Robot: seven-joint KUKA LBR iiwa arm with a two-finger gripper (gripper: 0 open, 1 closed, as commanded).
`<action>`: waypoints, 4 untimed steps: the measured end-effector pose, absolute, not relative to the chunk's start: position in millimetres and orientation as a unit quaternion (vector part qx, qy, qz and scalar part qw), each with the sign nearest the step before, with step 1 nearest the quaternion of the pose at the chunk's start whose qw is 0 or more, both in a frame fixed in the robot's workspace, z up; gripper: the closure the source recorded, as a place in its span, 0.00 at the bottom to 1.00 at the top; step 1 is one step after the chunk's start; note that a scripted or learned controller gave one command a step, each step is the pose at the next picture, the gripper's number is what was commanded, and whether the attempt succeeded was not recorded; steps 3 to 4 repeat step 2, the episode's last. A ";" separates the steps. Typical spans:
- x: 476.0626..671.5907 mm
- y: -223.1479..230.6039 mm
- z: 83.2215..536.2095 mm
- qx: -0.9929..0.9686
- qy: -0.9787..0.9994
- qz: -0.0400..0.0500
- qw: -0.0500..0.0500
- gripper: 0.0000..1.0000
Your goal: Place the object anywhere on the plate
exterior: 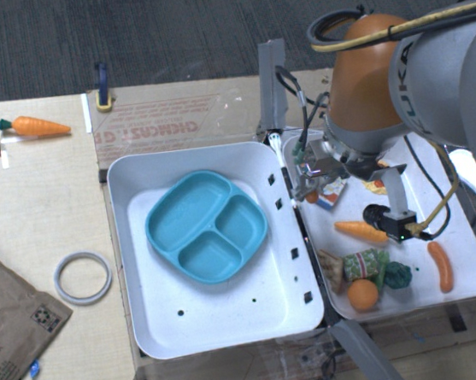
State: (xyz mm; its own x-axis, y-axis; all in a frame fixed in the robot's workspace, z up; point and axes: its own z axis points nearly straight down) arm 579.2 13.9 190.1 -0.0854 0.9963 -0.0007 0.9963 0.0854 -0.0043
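A: Where is the tool (309, 176) right now?

B: Low over the right bin (471, 278), near that bin's far left corner, close to the wall it shares with the left bin (135, 266). Whether it is spread or pressed together I cannot tell; the wrist and cabling hide the tips. Something small in red, white and blue (332, 196) lies just beneath it, but I see nothing clearly pinched.

A: And what could it pick?

B: Judging by the task, any piece of toy food in the right bin. A carrot (359, 230) lies just toward the near edge from the tool, its long axis running left to right with a slight tilt, the pointed end toward the shared wall. Further toward the near edge sit an orange ball (363, 295) and a green bundle (376, 264); a red sausage (441, 266) lies toward the right wall, lengthwise far to near.

A: The plate?

B: The blue divided plate (206, 225) rests in the middle of the left bin, bare, well to the left of the tool across the shared wall. So the carry would go leftward over that wall.

A: The arm's pose?

B: The arm (416, 60) comes in from the right side, orange band high above the far edge of the right bin, wrist bent downward.

A: Anything outside the bins?

B: Another carrot (36, 126) at the far left of the surface (25, 211), and a grey ring (82, 276) beside the left bin.
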 end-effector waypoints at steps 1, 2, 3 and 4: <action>594.9 96.1 190.2 -0.597 -0.802 0.001 0.000 1.00; 595.0 95.7 190.3 -0.597 -0.802 0.001 0.000 0.00; 595.0 95.7 190.3 -0.597 -0.802 0.001 0.000 0.00; 595.0 95.7 190.3 -0.597 -0.802 0.001 0.000 0.00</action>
